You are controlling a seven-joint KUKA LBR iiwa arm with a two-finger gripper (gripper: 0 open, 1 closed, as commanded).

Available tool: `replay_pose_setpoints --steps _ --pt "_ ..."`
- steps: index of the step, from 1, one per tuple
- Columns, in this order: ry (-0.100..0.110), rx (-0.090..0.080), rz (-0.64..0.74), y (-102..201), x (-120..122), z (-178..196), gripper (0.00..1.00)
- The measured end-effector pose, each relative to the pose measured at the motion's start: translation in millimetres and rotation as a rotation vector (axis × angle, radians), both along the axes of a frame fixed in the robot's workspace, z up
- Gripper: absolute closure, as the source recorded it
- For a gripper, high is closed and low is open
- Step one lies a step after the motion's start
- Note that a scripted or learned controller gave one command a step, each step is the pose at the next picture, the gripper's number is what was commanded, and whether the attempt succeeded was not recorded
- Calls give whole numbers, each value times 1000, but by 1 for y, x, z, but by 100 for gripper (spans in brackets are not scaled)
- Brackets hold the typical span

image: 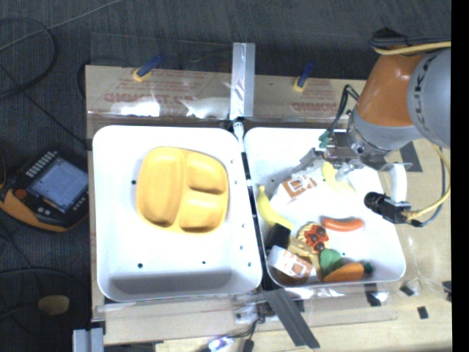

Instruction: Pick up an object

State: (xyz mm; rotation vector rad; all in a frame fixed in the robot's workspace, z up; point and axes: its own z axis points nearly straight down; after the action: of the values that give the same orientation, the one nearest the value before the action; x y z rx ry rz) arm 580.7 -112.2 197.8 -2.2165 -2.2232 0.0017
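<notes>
- Camera view: arm (399, 94) reaches in from the right, gripper (338, 151) low over the upper part of the right bin (396, 266). Wrist body hides the tips, so whether it is released or clenched on anything cannot be told.
- Task's thing: no single object is fixed. Candidates all lie in the right bin: a small white card with an orange print (300, 185) just beside the gripper, a banana (267, 210) along the left wall, a sausage (342, 224), a carrot (344, 272), and a printed packet (291, 264) at the lower left.
- Left bin (117, 248) holds a yellow tray (181, 188), well apart from the gripper.
- Risk, judged: the card looks flat and thin; closing on it may slide it along the smooth floor rather than lift it.
- Risk: lower items lie touching or overlapping in a heap. A descent there could pinch two things or knock one aside.
- Risk: the banana hugs the divider; one finger could strike the wall.
- Risk: the hanging cable (440, 196) beside the wrist could snag a bin edge.
- Materials: bins smooth glossy white plastic with rounded corners. Tray moulded, matte yellow, three soft compartments. Sausage and carrot look like rounded, slick toy plastic, likely to roll.
</notes>
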Motion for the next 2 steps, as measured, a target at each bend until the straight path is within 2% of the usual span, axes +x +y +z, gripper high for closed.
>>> replay_pose_setpoints --steps 1,2 --pt "-13 -5 9 -17 42 -109 0" --pt "-14 -6 11 -9 17 -108 0"
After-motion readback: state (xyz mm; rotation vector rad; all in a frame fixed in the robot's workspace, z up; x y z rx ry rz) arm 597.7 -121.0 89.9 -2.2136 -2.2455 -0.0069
